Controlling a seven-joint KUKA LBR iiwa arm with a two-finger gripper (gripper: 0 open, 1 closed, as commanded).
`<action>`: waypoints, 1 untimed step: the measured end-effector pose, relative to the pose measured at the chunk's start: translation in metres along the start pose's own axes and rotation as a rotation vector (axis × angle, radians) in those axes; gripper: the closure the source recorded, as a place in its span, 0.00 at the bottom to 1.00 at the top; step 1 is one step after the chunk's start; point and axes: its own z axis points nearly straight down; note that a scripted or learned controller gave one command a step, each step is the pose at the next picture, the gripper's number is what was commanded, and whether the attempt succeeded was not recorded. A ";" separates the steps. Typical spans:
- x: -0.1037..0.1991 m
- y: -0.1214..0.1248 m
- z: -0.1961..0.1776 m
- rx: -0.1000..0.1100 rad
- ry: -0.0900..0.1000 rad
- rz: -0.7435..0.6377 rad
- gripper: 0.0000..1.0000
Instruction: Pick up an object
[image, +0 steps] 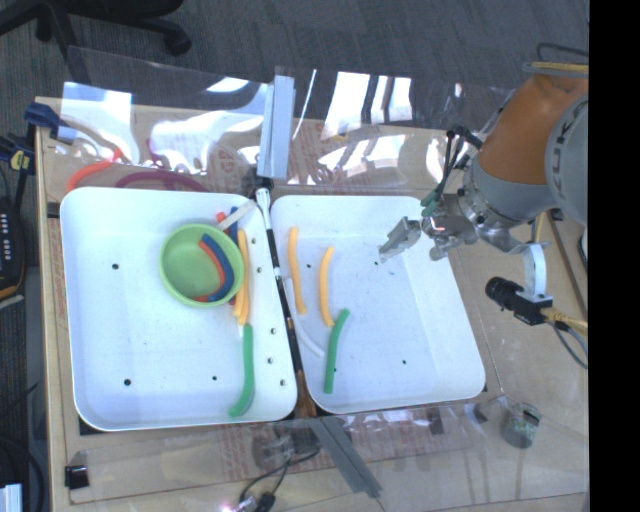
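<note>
Two shallow white bins sit side by side on the bench; the divider (283, 300) where their rims meet serves as landmark. Left bin (120, 330), left of the divider: a green bowl (198, 265) lies a short way from it, w/ a blue strip (217, 255) and a red strip (205, 293) curved inside. An orange stick (242, 290) runs along the bowl's divider-side edge, touching it. A green stick (245, 375) lies below that, just beside the divider, bent at its lower end. Right bin (420, 350), right of the divider: one orange stick (295, 265) lies just beside the divider, roughly parallel to it. A second orange stick (326, 288) lies one step farther right, apart from the first. A green stick (335, 350) lies below the second orange one, tilted, its upper end near that stick's lower end. Arm (530, 130), grey w/ orange band, reaches in from the right, well apart from the divider. Gripper (415, 238) hangs over the right bin's upper right part, well right of both orange sticks. Its fingers (398, 240) stand apart in a wide spread, w/ nothing between them. No stick or bowl touches the gripper.
</note>
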 end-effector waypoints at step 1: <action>0.050 0.002 0.124 0.002 0.000 0.037 0.00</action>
